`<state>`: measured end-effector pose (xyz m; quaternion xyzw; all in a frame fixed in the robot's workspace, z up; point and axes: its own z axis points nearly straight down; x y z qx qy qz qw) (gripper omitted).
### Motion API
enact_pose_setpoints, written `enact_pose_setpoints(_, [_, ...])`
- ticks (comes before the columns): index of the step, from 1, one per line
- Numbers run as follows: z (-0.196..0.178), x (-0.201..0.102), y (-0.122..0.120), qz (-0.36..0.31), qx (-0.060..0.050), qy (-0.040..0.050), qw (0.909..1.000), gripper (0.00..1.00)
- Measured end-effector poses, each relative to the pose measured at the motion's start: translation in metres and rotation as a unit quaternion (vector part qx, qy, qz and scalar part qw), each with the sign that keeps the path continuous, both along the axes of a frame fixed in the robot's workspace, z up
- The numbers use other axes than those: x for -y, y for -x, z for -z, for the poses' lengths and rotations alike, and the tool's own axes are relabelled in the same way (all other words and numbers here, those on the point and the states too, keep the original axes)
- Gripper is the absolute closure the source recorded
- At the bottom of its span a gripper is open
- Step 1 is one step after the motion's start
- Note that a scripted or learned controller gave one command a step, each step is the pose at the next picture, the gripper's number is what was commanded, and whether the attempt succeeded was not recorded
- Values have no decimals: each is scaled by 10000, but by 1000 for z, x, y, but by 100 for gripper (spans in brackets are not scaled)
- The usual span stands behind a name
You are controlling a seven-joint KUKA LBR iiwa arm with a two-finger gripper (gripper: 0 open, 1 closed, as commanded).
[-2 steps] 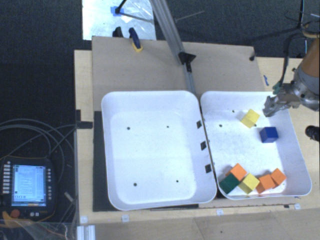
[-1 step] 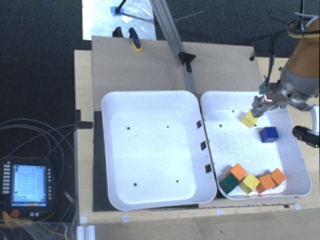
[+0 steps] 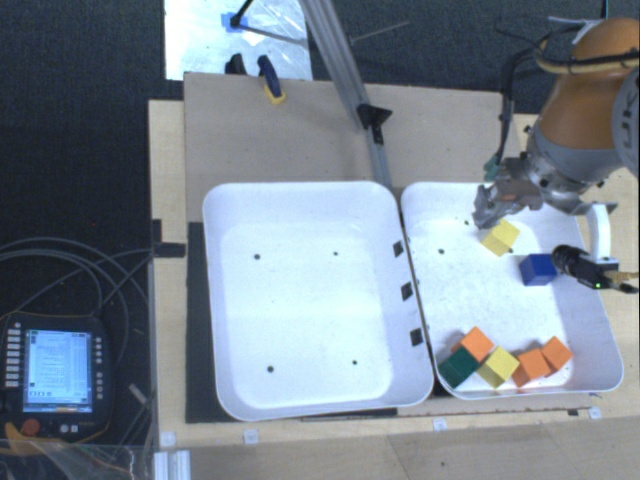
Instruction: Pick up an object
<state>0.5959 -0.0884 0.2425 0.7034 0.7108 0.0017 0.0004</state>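
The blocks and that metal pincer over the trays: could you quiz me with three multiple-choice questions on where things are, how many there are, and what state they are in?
1. Which bin holds the blocks?
A. The left one
B. The right one
C. Both

2. How many blue blocks are there?
A. One
B. Two
C. Three

3. The yellow block nearest the pincer is:
A. Stacked on the blue block
B. Lifted above the arm
C. Lying in the bin just below the pincer

Answers:
1. B: every block lies in the right bin.
2. A: a single blue block lies alone near the bin's right side.
3. C: the yellow block rests on the bin floor, with the pincer just above it.
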Motion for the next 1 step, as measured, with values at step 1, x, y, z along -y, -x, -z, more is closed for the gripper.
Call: enact_pose_setpoints(1, [-3,-61,12,-6,-11,-3,10000,100])
